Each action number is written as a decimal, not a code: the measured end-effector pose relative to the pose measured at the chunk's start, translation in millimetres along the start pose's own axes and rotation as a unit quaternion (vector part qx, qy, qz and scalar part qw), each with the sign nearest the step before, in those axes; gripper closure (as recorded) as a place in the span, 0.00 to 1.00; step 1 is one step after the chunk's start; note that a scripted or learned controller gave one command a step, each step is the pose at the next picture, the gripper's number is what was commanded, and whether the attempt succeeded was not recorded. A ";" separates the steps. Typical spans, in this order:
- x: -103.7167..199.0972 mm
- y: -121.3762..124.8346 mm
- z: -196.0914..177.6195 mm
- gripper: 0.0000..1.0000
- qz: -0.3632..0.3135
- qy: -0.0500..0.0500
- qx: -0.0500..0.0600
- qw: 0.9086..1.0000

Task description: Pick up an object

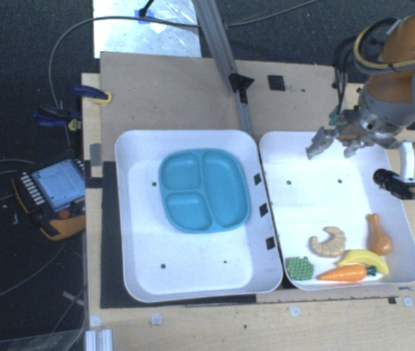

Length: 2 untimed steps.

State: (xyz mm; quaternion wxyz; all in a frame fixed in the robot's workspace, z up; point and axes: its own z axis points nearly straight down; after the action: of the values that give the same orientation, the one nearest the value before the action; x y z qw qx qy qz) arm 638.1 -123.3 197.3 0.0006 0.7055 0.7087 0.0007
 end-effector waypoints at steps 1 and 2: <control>-4.8 -1.1 42.6 0.00 0.002 0.000 0.002 1.000; -14.3 -3.4 90.0 0.00 0.002 0.000 0.002 1.000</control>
State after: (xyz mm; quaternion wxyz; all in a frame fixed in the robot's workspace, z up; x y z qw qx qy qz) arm 634.9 -137.6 107.3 -0.0002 0.7069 0.7073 -0.0008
